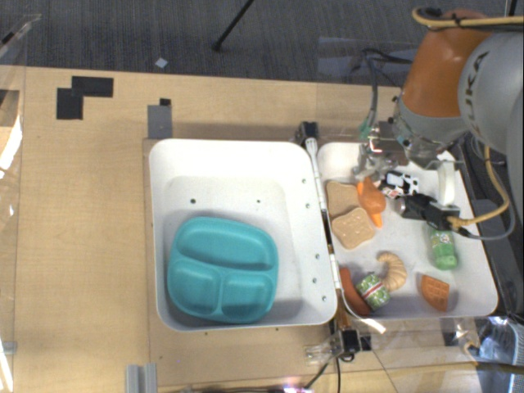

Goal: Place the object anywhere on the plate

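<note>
The big grey arm (483,72) with the orange band comes in from the right side and bends down over the back of the right bin (479,297). Its hand (383,164) hangs low over that bin, near the back left corner. The hand is dark and busy with wires, and I cannot tell if it is apart or together. Nothing can be seen held in it.

There are two white bins on the tabletop (74,244), side by side. The left bin (221,166) has one thing in it: a blue-green plate (221,268) with three parts, lying toward the front of the bin.

The right bin has many small toy foods. There is one orange carrot (372,204), one slice of bread (342,195), one square cracker (355,228), one green bottle (444,250), one croissant (393,268), one orange wedge (435,291), one small green and white can (372,289) and one red piece (348,283) by the bin's left wall.

The carrot lies just under the hand, a little toward the front. It touches the bread slice, and the cracker is just beside it. I cannot tell if the hand touches the carrot. The carrot is in the right bin, well apart from the plate in the left bin. The other foods lie closer to the front of the bin, away from the hand.
</note>
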### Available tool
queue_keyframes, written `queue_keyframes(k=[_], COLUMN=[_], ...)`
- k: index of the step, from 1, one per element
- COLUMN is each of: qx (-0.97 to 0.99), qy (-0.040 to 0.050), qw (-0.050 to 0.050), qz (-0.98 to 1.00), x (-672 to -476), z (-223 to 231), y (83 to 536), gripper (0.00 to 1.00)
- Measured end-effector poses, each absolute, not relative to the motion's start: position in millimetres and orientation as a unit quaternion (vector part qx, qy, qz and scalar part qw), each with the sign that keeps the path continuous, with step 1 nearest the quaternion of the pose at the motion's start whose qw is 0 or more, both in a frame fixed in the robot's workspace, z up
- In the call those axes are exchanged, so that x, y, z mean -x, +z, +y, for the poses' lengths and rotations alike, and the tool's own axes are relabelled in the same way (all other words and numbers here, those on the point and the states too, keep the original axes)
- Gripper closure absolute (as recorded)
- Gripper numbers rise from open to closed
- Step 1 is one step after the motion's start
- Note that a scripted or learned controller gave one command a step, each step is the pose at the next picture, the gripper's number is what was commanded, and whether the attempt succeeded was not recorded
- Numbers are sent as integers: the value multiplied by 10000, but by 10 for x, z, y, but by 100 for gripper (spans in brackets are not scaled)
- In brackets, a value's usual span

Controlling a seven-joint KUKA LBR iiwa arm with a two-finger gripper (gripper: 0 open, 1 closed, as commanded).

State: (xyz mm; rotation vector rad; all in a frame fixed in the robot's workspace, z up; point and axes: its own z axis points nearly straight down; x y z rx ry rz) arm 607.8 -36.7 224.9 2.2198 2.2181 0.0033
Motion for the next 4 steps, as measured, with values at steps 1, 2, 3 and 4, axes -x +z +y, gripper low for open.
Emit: queue_keyframes(k=[1, 2, 3, 4], qx=[-7540, -9345, -9345, -9321], qy=[2, -8, -6, -4], qw=[-24, -18, -10, -18], qz=[6569, 3560, 3560, 3623], x=[-5471, -5577, -5581, -5592], z=[390, 1127, 1112, 1125], y=[1854, 1839, 1843, 1952], gripper=[100, 100, 0, 100])
